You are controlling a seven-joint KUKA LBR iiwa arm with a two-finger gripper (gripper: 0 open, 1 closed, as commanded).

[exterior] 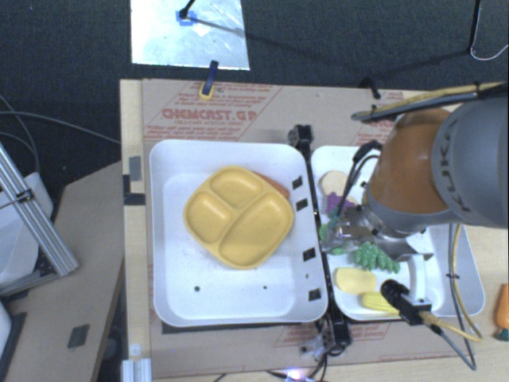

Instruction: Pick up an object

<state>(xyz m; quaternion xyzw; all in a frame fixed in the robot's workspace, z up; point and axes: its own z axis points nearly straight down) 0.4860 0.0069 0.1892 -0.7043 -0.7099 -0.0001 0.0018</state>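
My gripper [340,235] hangs low over the left part of the right bin [474,286], under the grey arm with its orange band [406,165]. Just beside it lie a green leafy toy [371,255] and a purple piece [337,205]. A cream round piece [332,182] rests at the bin's far left corner. Two yellow pieces [355,279] lie near the front wall, one pale and one brighter [372,301]. The arm hides much of this bin.
The left bin [179,293] holds a yellow divided plate [238,216] with a reddish edge peeking out behind it. A divider with black clips [312,213] separates the two bins. Dark floor and a shiny sheet [189,22] lie beyond the bench.
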